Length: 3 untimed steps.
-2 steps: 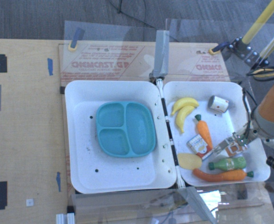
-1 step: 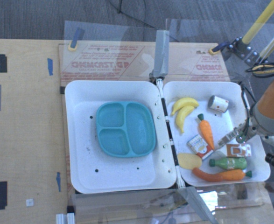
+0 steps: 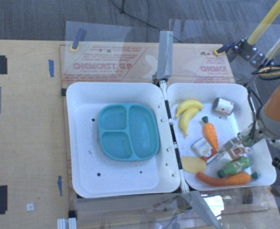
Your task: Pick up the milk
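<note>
- Over the right bin (image 3: 268,178), the gripper (image 3: 228,147) reaches in from the right; whether its jaws are spread or clenched cannot be told.
- Just beside its tip lies what looks like the milk (image 3: 201,148), a small boxy carton, between a tapered carrot (image 3: 210,134) and a pale round slice.
- Curved bananas (image 3: 186,112) lie nearby.
- A smooth teal divided plate (image 3: 129,131) sits in the left bin (image 3: 82,147) on the wooden bench (image 3: 25,128).
</note>
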Each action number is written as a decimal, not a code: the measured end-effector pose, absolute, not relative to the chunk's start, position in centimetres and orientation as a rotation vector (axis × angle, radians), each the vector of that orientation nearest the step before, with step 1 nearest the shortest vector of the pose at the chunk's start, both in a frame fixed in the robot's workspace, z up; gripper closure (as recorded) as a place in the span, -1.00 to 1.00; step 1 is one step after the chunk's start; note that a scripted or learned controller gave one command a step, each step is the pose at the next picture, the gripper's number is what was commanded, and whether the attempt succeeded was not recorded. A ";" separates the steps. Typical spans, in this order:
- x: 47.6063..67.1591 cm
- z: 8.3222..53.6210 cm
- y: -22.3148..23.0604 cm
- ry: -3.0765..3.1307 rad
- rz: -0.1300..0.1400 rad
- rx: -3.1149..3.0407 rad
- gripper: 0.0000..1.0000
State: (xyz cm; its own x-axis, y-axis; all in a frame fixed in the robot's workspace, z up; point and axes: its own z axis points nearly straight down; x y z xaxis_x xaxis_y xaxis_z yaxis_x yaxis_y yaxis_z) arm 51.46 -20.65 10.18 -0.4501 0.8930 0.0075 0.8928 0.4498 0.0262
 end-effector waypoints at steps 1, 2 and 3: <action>51.7 11.2 -20.2 2.671 0.052 1.636 1.00; 51.7 11.2 -20.3 2.670 0.048 1.638 -1.00; 48.6 9.1 -20.4 2.702 0.013 1.580 -1.00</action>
